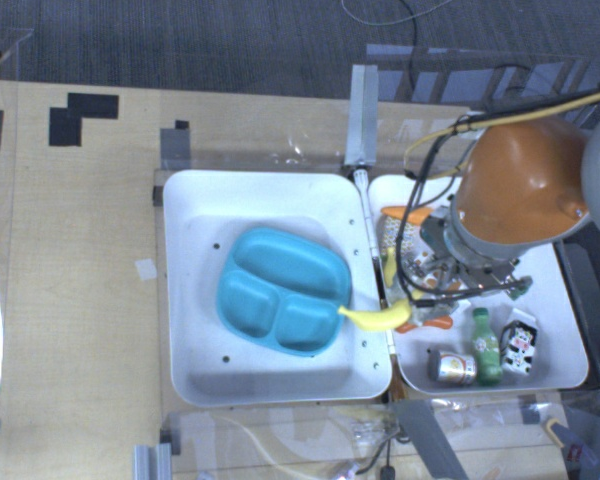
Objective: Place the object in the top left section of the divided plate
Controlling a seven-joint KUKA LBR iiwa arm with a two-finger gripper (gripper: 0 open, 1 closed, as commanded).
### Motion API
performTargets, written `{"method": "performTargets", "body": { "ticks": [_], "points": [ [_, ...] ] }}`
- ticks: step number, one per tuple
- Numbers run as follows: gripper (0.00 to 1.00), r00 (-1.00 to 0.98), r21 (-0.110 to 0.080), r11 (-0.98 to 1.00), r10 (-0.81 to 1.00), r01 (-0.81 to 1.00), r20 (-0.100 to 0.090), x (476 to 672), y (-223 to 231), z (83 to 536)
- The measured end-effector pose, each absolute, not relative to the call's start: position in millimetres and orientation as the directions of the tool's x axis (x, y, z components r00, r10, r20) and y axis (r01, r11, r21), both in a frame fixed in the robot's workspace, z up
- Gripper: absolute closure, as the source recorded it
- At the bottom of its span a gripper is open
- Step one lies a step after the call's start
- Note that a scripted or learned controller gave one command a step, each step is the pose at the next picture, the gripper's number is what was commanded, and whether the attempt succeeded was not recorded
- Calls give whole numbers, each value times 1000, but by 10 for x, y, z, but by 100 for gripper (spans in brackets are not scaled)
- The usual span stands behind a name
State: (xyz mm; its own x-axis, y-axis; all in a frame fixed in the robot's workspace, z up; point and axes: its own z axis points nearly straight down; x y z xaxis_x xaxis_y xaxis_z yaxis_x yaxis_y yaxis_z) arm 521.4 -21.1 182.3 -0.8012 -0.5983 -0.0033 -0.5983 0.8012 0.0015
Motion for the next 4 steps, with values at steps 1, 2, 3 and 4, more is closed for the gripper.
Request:
{"method": "performTargets", "body": {
  "ticks": [1, 2, 3, 4],
  "points": [
    [100, -578, -1, 578, -816, -816, -7, 5463, 59, 2299],
    [100, -456, 1, 456, -890, -890, -3, 5421, 194, 2013],
    [100, -492, -5, 492, -871, -871, -7, 5164, -306, 3517],
    [100, -613, -7, 613, -790, -790, -7, 5032, -1169, 4347]
  ]
}}
